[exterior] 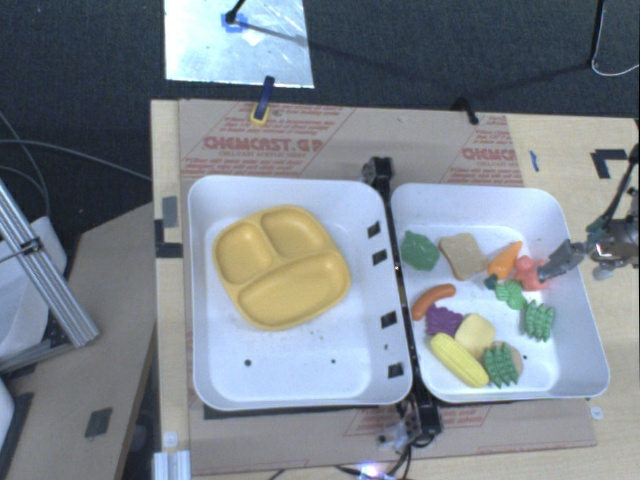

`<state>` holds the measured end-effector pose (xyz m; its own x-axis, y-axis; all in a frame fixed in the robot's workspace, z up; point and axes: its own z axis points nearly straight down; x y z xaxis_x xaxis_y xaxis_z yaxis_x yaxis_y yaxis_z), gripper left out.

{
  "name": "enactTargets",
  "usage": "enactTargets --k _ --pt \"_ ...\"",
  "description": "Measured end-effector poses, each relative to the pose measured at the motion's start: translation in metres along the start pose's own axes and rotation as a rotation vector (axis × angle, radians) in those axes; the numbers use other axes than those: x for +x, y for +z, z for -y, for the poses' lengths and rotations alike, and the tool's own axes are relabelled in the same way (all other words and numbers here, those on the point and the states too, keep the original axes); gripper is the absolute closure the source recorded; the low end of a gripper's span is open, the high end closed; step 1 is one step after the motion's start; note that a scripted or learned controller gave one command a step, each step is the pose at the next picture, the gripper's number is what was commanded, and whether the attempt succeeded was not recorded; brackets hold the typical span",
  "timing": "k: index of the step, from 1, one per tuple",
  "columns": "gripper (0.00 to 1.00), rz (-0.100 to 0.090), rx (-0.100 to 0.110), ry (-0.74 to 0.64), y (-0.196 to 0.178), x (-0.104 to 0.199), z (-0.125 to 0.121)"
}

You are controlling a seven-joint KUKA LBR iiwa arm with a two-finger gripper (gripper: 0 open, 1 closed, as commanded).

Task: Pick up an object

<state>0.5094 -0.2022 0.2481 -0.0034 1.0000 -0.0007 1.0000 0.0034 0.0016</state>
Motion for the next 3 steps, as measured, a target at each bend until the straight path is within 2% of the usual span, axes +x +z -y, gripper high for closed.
enactTargets --k 1,2,3 --pt "0.0 -0.005 0.011 0.004 0.147 -0.003 0.023" --pt "0.0 -0.003 -0.004 -0.01 0.163 0.109 -0.015" --pt "1.0 -0.003 -0.006 0.0 0.151 0.104 -0.015"
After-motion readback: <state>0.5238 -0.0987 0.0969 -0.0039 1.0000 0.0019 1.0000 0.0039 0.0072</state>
